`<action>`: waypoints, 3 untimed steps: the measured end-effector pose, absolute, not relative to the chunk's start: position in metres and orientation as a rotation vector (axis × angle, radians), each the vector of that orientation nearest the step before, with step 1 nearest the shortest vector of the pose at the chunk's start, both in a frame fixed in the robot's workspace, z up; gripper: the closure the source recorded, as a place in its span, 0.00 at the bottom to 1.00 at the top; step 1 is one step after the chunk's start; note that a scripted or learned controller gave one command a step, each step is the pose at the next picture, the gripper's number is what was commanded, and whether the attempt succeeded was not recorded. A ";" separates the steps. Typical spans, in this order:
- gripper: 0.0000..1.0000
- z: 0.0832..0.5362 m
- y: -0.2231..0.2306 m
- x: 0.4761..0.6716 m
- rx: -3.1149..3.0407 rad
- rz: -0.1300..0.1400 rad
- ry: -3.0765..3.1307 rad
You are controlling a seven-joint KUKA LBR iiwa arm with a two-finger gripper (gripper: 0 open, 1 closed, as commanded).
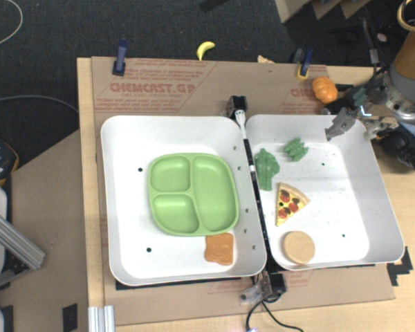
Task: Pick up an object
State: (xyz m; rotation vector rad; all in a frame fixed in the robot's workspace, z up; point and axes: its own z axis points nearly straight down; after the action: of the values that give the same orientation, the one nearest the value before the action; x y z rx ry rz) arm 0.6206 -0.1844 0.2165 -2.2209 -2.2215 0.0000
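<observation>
- A green divided plate (192, 194) and an orange toy (220, 248) lie in the left bin (117, 185).
- A pizza slice (289, 203) lies mid right bin (373, 185).
- The hand (340, 124) hangs over that bin's far edge, fingers narrow, holding nothing.

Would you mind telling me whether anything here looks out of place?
Two toys lie outside the bins on the brown board: a yellow banana by the far edge, and an orange toy just beyond the right bin.
</observation>
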 end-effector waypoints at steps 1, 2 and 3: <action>0.00 0.219 -0.122 0.571 -2.212 0.000 -2.222; 0.00 0.183 -0.059 0.491 -2.209 0.007 -2.217; 1.00 0.195 -0.063 0.496 -2.223 -0.002 -2.222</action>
State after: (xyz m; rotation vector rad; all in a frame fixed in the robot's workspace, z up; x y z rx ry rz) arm 0.4958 -0.0632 0.1951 -2.2234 -2.2222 -0.0017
